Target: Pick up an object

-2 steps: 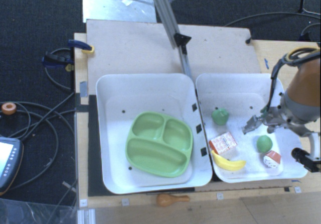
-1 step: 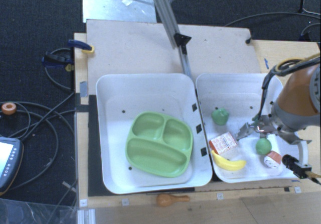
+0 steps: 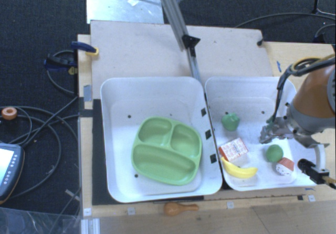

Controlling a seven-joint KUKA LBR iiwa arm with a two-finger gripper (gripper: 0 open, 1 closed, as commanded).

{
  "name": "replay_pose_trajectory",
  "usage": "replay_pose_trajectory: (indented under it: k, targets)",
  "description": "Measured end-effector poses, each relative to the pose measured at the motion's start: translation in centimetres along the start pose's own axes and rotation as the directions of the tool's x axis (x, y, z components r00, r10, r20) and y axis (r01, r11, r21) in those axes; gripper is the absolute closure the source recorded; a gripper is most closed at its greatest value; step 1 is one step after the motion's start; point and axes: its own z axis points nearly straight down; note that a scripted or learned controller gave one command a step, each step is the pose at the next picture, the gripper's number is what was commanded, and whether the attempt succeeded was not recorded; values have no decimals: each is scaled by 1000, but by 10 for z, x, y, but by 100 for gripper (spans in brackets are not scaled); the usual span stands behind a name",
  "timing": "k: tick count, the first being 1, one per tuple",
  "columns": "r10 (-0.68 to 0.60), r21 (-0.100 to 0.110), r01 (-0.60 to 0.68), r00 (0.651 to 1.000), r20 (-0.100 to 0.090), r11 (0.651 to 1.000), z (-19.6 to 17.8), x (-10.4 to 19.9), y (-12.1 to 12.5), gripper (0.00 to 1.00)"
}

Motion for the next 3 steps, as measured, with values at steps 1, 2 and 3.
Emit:
replay_pose_trajectory:
  k: [1,2,3]
  targets:
    - [-2,-2,2,1000,1,1000,-52,1,-8,100]
    - [-6,-5,6,1000,2,1000,-115,-6,-7,100]
    - [-8,-1,8,1000,1,1000,-147,-6,-5,100]
